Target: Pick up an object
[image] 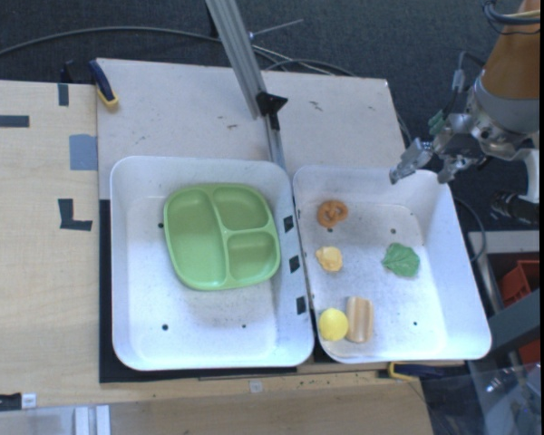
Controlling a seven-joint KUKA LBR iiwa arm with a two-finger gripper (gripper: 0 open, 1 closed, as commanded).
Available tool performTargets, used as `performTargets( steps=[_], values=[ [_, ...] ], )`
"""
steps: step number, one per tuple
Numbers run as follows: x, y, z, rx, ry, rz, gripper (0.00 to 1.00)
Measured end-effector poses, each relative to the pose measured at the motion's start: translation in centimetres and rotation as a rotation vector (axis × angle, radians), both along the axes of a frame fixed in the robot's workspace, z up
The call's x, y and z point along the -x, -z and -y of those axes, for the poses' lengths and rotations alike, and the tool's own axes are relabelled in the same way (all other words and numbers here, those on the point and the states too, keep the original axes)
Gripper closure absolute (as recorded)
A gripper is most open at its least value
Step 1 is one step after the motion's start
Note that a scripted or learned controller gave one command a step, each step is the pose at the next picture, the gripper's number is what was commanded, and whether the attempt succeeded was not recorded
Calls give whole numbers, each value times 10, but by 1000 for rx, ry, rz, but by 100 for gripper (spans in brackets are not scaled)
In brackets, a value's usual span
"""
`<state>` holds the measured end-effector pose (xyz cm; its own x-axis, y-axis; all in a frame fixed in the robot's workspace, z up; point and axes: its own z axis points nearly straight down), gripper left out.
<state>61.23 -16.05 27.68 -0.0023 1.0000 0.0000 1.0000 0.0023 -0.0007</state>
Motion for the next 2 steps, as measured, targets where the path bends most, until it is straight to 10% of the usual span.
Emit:
performTargets(
  steps=[2],
  values=[
    [2, 54, 10, 1, 2, -6, 0]
  ],
)
